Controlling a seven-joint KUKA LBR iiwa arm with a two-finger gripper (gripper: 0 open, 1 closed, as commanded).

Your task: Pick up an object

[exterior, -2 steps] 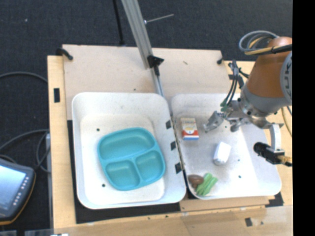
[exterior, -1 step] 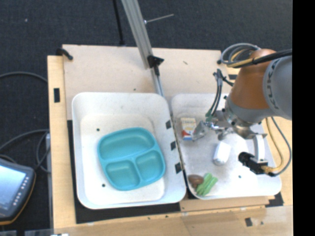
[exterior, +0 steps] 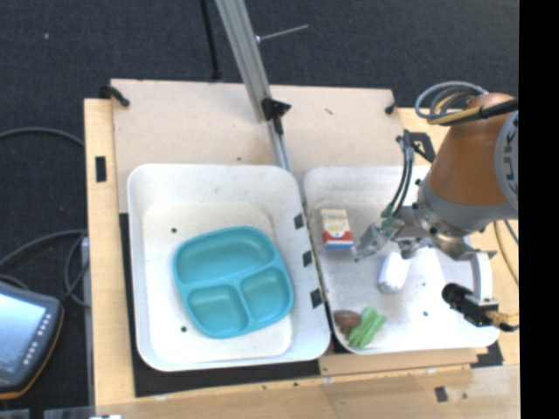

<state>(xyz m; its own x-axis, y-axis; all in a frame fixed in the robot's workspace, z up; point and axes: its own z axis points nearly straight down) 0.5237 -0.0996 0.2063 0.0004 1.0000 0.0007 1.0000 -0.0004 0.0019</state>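
Gripper point(exterior: 377, 241) (finger spread impossible to tell) low over right bin point(exterior: 454, 332), beside small carton point(exterior: 335, 229).

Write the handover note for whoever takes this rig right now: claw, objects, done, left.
Claw: low in the right bin; open or shut cannot be told.
Objects: small box at the right bin's left side, just left of the claw; white object just below the claw; green object and brown object at the near left corner. Teal divided tray lies in the left bin.
Done: no grasp visible.
Left: grip one object and lift it.
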